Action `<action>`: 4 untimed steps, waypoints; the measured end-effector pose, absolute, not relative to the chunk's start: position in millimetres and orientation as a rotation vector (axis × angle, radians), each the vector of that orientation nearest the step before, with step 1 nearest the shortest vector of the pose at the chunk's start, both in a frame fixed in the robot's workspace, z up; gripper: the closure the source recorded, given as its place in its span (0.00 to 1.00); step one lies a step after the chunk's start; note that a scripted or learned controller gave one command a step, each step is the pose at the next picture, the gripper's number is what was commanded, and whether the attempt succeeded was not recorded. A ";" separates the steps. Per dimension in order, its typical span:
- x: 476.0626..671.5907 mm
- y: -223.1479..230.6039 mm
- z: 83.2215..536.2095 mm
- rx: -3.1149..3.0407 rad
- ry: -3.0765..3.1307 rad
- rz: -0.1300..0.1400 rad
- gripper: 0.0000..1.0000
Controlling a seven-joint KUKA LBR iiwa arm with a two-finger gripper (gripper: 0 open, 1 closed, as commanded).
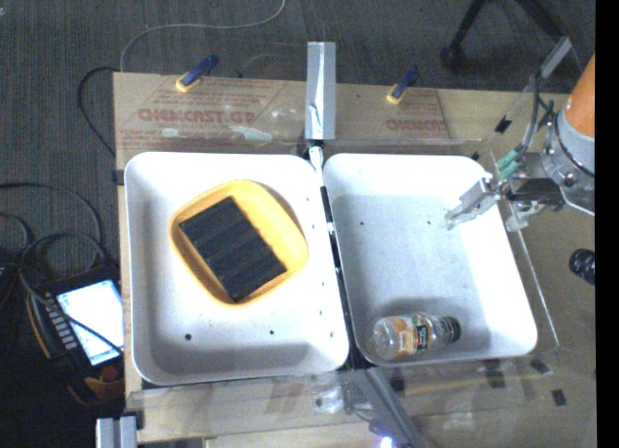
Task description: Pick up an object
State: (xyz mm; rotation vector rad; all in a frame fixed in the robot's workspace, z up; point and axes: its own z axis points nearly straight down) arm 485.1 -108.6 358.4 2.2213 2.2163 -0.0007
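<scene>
Two white bins sit side by side on the bench, and only one camera covers them, so everything comes from that overhead slanted look. The left bin (145, 340) has a yellow dish (240, 240) lying in it with a dark ribbed pad (233, 246) sitting inside. The right bin (387, 204) has just a clear plastic bottle (414, 334) lying on its side, pushed up against the near wall, label facing up.

The gripper (474, 200) comes in from the right and hangs over the far right part of the right bin, near its right wall. One pale finger (466, 205) sticks out toward the middle of the bin. I honestly can't tell how wide the jaws stand from this angle, but nothing is between them. It's well apart from the bottle, which is the closest thing to grab, so I'd guess that's the target. Looks like the pick hasn't really started yet.

What could go wrong, as I see it:
- The bottle is round and on its side, so a slightly off-centre close would probably squirt it away or roll it along the wall.
- It's tucked right against the near wall, so a finger may land on the rim or wall instead of getting beside the bottle.
- Clear plastic is slippery and looks light, so it could slide out on the lift.
- If the descent happens where the gripper is now, it closes on bare bin floor.
</scene>
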 end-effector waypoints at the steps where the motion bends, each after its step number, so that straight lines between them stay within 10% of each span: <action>1: 485.0 -100.6 434.8 2.371 2.055 0.000 0.00; 4: 484.5 -120.6 433.9 2.663 1.663 -0.001 0.00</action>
